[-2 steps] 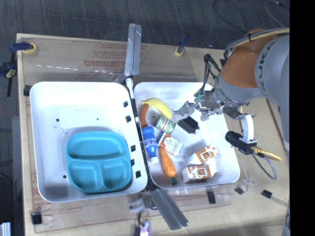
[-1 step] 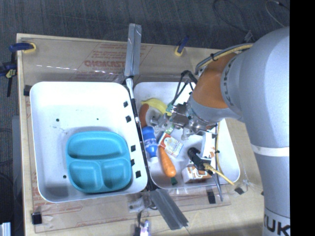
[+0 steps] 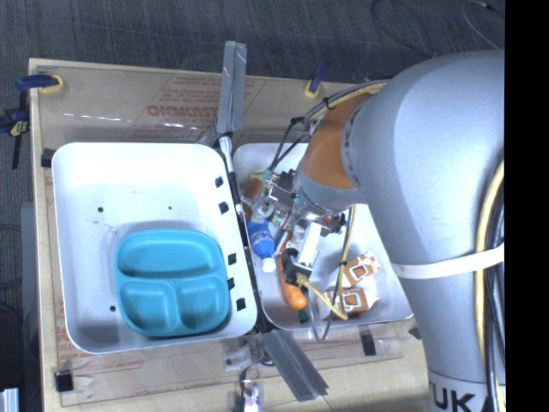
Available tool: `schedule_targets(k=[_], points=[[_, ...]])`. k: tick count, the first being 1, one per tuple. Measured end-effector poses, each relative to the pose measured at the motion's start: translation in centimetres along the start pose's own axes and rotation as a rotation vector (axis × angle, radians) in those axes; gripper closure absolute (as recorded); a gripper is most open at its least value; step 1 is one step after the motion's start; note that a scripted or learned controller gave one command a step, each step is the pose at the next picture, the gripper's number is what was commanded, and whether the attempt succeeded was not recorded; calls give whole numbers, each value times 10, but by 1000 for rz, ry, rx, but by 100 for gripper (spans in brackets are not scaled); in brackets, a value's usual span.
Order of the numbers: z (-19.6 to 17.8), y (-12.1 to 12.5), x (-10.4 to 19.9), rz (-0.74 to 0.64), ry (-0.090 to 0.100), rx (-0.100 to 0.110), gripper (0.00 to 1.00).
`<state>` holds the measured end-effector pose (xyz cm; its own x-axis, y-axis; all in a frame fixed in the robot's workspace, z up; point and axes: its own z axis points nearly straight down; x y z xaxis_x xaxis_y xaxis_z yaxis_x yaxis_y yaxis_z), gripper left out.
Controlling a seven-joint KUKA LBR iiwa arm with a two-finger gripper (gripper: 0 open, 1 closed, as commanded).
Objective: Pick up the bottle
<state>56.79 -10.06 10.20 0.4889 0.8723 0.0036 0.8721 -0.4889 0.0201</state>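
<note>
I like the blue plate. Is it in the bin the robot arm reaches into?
No, the blue plate lies in the bin on the view's left, while the arm reaches into the other bin.

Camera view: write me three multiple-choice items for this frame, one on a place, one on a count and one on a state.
1. Where does the divided tray lie?
A. in the left bin
B. in the right bin
C. on the bench outside both bins

2. How many compartments does the divided tray have?
A. two
B. three
C. five

3. How does the divided tray sit?
A. flipped, with its underside up
B. standing on one edge against a wall
C. flat, with its hollows facing up

Answers:
1. A, since the blue tray rests on the floor of the left bin, towards its near side.
2. B, since one long compartment runs across the far side and two smaller ones sit on the near side.
3. C, since all three hollows are open to the camera.
</note>
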Motion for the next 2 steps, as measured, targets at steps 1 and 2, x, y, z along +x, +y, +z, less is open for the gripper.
schedule_targets(k=[1,2], points=[[0,-15,-12,204,8,4,0],[-10,-14,-11,198,7,6,100]])
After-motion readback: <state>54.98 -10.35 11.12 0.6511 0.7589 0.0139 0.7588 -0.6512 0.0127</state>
